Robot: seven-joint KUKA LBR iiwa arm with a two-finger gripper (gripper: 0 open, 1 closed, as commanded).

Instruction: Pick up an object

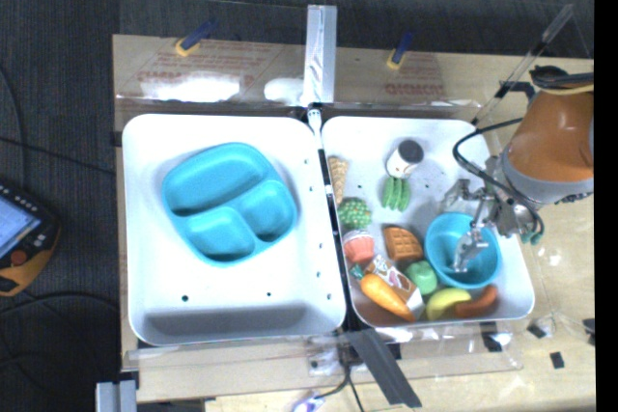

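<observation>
**Gripper over blue bowl, right bin**

Arm: enters from the right; the orange band (552, 142) sits above the wrist, over the right bin's (439, 128) far-right edge. The gripper (471, 249) points down into the blue bowl (446, 251) in the bin's lower right. Metal fingertips appear to lie inside the bowl, at or near its inner surface; contact cannot be confirmed from this angle. Finger spacing: cannot tell, since the fingers overlap in this slanted view and read as one bright strip. Nothing is visibly held between them.

Right bin contents: the blue bowl stands upright, open side up, near the bin's right wall. Just left of it are a brown bread-like piece (402, 242) and a small green block (422, 278). Along the front wall lie a yellow banana-like item (446, 301), a red-brown sausage-like item (481, 297) and an orange carrot-like item (383, 294). Toward the dividing wall are a green bumpy item (353, 212), a pink cup-like item (358, 248) and a tan cone (337, 175). Further back are a green pea pod (395, 193) and a white piece with a dark round cap (406, 154).

Left bin (145, 236): holds one blue divided tray (230, 200), lying flat and turned at an angle, well apart from the gripper.
</observation>
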